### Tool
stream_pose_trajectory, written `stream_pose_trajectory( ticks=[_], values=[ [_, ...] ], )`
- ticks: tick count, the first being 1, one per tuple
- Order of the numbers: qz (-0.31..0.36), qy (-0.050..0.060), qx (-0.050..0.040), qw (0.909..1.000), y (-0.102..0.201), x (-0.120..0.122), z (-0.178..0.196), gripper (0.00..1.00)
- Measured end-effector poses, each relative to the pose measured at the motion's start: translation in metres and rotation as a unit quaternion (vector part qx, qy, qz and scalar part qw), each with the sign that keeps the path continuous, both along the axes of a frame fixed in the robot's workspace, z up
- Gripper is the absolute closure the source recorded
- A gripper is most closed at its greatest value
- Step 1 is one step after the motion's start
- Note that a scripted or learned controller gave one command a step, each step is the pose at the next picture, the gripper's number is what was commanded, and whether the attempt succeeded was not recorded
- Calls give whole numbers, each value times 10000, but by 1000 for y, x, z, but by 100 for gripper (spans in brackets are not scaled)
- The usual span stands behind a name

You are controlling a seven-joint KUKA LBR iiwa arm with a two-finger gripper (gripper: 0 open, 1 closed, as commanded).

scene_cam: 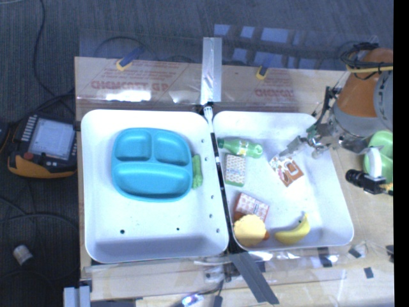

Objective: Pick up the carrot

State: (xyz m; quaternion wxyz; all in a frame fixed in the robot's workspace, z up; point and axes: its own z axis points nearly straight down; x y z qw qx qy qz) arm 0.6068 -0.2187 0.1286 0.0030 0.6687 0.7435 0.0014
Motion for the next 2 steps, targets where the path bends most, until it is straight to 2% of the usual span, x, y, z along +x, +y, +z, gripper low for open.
stream_pose_trajectory(
  ticks=[1,2],
  values=[
    [7,-24,10,10000,2,2,11,100],
    [7,-23,11,10000,2,2,11,0]
  ],
)
